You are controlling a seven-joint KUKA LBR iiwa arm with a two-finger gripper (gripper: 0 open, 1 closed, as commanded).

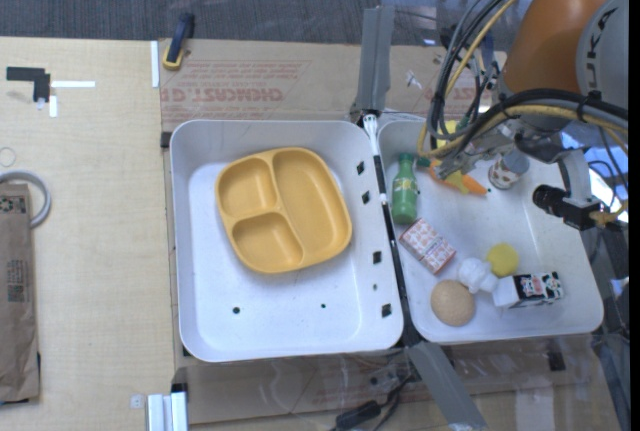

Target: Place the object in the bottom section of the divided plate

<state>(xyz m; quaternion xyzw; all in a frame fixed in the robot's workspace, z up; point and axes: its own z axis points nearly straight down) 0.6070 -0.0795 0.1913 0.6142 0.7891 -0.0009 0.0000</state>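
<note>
The divided plate point(285, 209) sits bare in the left bin point(200, 319); nothing is placed yet, so pick and transfer remain. My gripper point(470, 164) hovers over the right bin point(570, 304), apparently near an orange item point(465, 183); its grip I cannot tell. Count: one plate, two bins, roughly seven candidate objects, all in the right bin.

I see the divided plate point(285, 209) in the left bin point(200, 319), the bottle point(404, 189), box point(428, 247) and ball point(453, 303) in the right bin point(570, 314).
</note>
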